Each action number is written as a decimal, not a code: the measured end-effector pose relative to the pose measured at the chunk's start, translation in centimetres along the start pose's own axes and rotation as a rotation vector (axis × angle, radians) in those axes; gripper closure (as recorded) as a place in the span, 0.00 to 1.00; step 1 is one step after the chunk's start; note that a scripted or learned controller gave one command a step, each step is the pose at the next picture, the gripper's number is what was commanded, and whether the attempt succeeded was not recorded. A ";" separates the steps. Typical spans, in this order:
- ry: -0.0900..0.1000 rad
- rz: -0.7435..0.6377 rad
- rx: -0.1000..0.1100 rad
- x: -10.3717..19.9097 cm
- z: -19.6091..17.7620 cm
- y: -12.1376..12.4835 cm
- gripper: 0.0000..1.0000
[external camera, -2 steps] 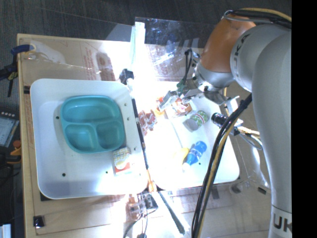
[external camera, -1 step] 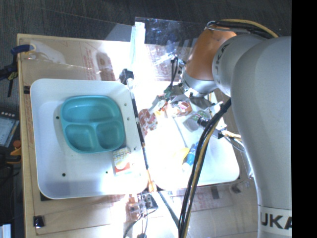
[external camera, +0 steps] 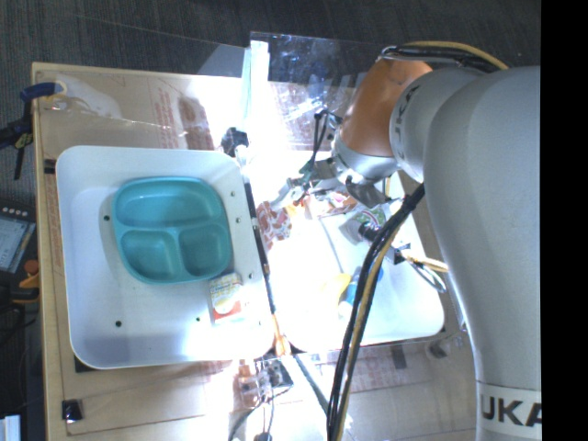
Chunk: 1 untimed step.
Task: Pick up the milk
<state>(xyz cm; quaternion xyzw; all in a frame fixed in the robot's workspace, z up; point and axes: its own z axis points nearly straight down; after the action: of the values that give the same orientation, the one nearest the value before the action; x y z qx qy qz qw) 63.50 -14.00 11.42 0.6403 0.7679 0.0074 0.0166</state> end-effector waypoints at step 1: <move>-0.002 0.068 -0.002 0.3 0.0 -0.2 0.00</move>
<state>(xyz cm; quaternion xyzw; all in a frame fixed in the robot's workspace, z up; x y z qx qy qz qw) 63.23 -13.70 11.40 0.6662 0.7455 0.0082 0.0176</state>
